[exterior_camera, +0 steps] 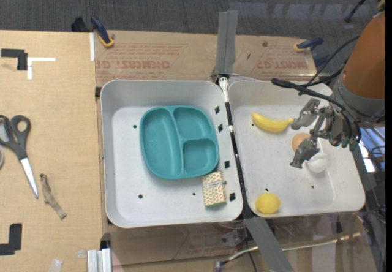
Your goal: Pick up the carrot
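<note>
The only orange-toned thing in the right bin (349,203) is a small rounded tan-orange shape (299,141) a little right of the bin's middle. I take it to be the carrot, though just one end shows. The rest is hidden under the gripper (300,159), so which way it lies is unclear.

If it is a toy carrot like the other play food here, it should be light, stiff and smooth, likely to skid on the bin's slick floor or roll if nudged. A tapered body also tends to squirt out of a pinch near its thin end. The better hold is probably across the thicker part, squarely over its width and low enough to catch the widest section.

The gripper hangs directly over the carrot, reaching in from the bin's right edge. I cannot tell whether it is spread or pressed together, and nothing shows the carrot being held.

A small white object (317,165) lies just beside the carrot, toward the near right corner, close enough to get caught in a grasp. A banana (271,122) sits nearer the far left corner, and a lemon (267,203) rests by the near edge.

The left bin (116,203) holds a teal divided plate (179,142) and a small box (214,190) at its near right corner.
</note>
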`<state>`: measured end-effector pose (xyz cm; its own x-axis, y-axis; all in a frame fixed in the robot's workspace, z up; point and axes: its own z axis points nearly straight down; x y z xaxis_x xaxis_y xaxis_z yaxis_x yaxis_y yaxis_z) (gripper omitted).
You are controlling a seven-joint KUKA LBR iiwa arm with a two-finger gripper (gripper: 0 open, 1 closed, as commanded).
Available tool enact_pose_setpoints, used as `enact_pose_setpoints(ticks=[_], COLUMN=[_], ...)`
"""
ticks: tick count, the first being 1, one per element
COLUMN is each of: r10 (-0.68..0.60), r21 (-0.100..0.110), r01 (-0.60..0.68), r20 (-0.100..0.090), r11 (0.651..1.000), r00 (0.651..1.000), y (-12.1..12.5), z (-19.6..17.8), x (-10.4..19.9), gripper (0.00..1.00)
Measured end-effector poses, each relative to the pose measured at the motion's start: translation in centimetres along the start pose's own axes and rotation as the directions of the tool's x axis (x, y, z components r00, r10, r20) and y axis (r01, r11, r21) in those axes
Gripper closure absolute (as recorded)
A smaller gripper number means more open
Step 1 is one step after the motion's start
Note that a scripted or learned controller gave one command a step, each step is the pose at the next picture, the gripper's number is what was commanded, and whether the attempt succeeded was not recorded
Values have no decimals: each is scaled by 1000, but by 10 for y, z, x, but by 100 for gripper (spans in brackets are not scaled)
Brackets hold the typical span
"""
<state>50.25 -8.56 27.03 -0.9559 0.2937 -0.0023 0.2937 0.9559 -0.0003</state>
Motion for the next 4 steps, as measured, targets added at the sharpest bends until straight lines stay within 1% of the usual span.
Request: enact_pose_setpoints(ticks=[1, 2, 3, 4], r10=[233, 277, 496, 705], r21=[0, 0, 0, 0], r01=[-233, -277, -496, -705], r20=[2, 0, 1, 1], r11=[973, 961, 868, 709], r00=[973, 961, 868, 709], y=[-34, -20, -34, -1], z=[3, 116, 99, 57], x=[-67, -88, -67, -39], gripper=[0, 0, 0, 0])
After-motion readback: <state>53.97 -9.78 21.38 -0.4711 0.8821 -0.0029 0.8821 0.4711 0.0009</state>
